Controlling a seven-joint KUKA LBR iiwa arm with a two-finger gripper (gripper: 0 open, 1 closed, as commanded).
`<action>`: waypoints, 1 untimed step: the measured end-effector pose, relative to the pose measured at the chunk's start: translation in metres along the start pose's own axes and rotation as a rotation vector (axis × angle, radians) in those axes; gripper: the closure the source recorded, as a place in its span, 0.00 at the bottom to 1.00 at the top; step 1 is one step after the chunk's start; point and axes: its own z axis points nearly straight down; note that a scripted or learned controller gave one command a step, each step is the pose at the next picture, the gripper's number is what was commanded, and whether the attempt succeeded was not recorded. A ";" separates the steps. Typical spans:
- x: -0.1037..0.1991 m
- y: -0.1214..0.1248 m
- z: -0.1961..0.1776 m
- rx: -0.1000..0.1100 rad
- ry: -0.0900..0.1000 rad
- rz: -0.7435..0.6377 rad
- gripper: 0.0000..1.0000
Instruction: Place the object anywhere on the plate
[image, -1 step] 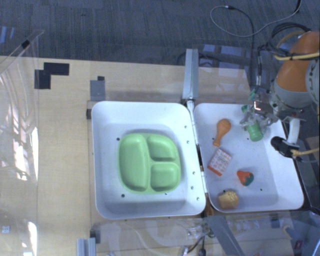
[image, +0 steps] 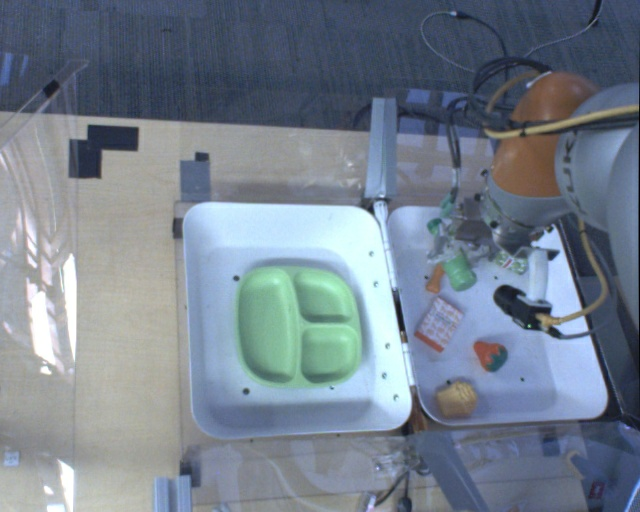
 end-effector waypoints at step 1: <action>0.096 -0.038 0.000 0.001 0.001 0.061 1.00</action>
